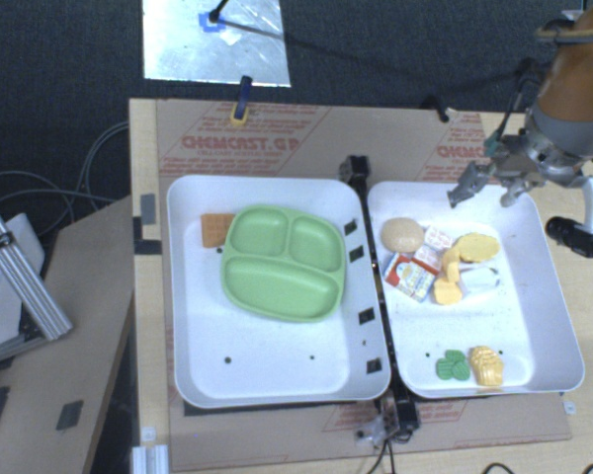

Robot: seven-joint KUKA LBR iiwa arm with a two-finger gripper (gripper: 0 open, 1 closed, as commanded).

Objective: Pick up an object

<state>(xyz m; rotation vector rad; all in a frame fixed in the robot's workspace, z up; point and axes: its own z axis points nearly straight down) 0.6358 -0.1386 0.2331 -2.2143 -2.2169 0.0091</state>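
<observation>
Right bin (544, 294): toy foods clustered left of centre, namely a tan bun (402, 234), red-and-white packet (410, 276) and yellow pieces (471, 248); green item (453, 366) and yellow corn (486, 365) near the front wall. Left bin (193, 294): green divided plate (282, 263), long axis left-right, and an orange cracker (214, 229). Gripper (488, 187): above the right bin's far edge, fingers spread, nothing between them.

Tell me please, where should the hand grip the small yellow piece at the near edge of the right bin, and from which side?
The yellow piece lies flat with the green piece close on its left. Probably best to come straight from above and close across its far and near edges, which look free, so no finger enters that narrow gap.
</observation>
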